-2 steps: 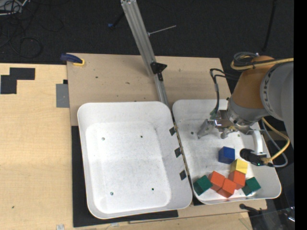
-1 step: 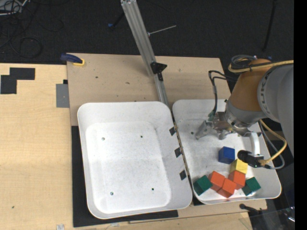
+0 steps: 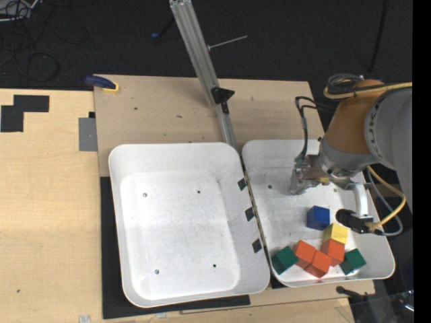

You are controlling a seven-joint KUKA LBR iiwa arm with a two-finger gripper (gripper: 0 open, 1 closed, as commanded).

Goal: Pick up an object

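Observation:
The right bin (image 3: pixel 276 160) holds a cluster of blocks near its front right corner: a blue cube (image 3: pixel 318 217), a yellow block (image 3: pixel 337 233), two orange blocks (image 3: pixel 306 252) (image 3: pixel 333 250), and two green blocks (image 3: pixel 284 258) (image 3: pixel 353 260). My gripper (image 3: pixel 298 184) hangs low over the middle of this bin, up and to the left of the blue cube and apart from it. I see nothing between its fingers.
The left bin (image 3: pixel 135 163) sits beside the right one, with black clips (image 3: pixel 250 213) along the shared edge. A slanted metal rail (image 3: pixel 202 59) rises behind the bins. A black cable (image 3: pixel 303 123) loops from the wrist.

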